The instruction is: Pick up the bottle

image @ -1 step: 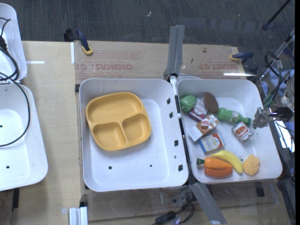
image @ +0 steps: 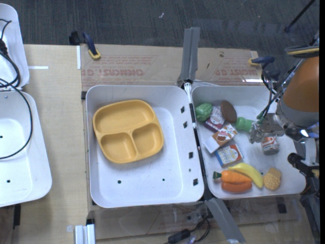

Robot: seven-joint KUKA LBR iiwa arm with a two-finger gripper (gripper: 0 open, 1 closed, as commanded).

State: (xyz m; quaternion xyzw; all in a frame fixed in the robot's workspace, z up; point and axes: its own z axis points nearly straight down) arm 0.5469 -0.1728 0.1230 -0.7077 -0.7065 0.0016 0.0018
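Note:
The bottle (image: 244, 123) is a small green one lying on its side in the right bin (image: 294, 187), near the bin's middle. My gripper (image: 258, 134) hangs low just right of and slightly in front of the bottle's right end, which it partly hides. A small can (image: 271, 145) stands right beside the gripper on its right. The grey arm with its orange band (image: 304, 88) comes in from the right edge.
Around the bottle lie a green leafy item (image: 204, 111), a brown item (image: 229, 111), small packets (image: 225, 134) and a blue box (image: 229, 155). A banana (image: 250, 172), a carrot (image: 235, 182) and a cracker (image: 272, 178) lie at the front. A yellow divided plate (image: 128, 131) sits in the left bin (image: 137, 192).

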